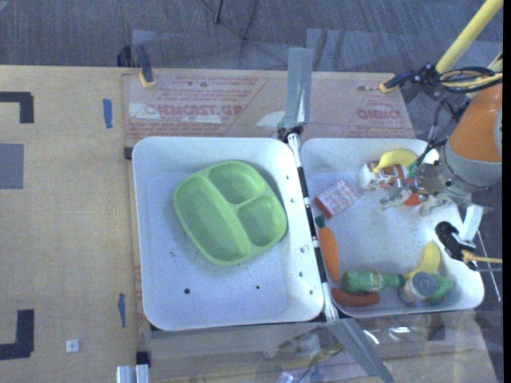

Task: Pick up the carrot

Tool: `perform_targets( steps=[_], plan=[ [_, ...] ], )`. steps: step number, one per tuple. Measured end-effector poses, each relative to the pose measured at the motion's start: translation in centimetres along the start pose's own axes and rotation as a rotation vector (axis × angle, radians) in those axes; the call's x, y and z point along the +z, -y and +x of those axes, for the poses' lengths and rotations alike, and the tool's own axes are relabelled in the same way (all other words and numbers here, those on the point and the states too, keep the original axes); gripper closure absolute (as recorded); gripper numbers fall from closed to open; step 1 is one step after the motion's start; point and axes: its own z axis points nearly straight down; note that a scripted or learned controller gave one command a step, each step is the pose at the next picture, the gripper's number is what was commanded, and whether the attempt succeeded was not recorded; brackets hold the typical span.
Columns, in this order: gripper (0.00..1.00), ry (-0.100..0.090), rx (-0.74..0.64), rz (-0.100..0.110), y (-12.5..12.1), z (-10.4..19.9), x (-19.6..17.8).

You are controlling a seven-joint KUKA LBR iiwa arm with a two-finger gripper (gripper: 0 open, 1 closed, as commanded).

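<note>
a glossy red sausage (pixel 355 298) and green bottle (pixel 371 280) crowd the right bin's (pixel 351 222) near edge. the carrot (pixel 328 250), a smooth orange taper, hugs the left wall just above them. gripper (pixel 407 194) hovers far-right; open or closed, i cannot tell. the wall may block one side, and a slick taper could slip.

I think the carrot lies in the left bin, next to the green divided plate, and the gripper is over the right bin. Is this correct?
Not quite. The camera view shows the carrot in the right bin, along its left wall, not in the left bin. The green divided plate is in the left bin, and the gripper is over the right bin, as you say.
</note>
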Motion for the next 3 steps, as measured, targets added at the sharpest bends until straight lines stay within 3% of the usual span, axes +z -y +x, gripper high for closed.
perform_targets(
  steps=[1, 2, 3],
  plan=[
    [0.0, 0.024, 0.118, 0.028, -4.1, 2.5, 0.5],
    [0.0, 0.015, 0.445, 0.116, -5.5, 1.6, 0.6],
    [0.0, 0.024, 0.614, 0.122, -5.3, 1.3, 0.7]
  ],
)
